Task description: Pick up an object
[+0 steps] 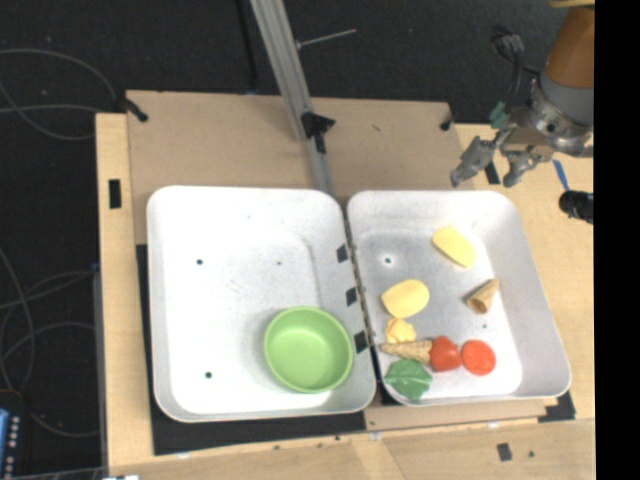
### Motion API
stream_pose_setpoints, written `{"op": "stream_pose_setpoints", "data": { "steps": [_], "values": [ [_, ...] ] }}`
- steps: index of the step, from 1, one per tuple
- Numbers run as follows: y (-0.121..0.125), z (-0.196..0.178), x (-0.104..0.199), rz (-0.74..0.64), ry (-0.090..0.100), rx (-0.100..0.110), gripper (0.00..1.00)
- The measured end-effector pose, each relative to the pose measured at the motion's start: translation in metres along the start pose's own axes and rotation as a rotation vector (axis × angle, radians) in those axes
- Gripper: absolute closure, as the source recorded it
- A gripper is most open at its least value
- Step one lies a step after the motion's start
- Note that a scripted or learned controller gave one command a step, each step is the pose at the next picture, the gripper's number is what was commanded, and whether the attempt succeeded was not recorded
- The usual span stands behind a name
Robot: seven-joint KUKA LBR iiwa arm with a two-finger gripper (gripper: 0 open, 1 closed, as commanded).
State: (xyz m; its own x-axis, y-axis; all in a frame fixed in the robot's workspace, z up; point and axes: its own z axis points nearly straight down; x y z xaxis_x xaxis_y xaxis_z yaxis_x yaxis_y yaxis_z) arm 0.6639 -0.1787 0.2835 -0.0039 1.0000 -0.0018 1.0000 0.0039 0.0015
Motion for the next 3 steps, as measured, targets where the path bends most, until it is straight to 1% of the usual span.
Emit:
{"op": "stream_pose_setpoints", "data": {
  "steps": [1, 2, 3],
  "values": [
    [0.000, 0.000, -0.001, 0.000, -0.002, 0.001, 0.00],
    [0.007, 0.048, -0.007, 0.003, -0.002, 0.005, 0.00],
    [0.008, 0.112, -0.009, 0.004, -0.001, 0.007, 0.00]
  ]
}}
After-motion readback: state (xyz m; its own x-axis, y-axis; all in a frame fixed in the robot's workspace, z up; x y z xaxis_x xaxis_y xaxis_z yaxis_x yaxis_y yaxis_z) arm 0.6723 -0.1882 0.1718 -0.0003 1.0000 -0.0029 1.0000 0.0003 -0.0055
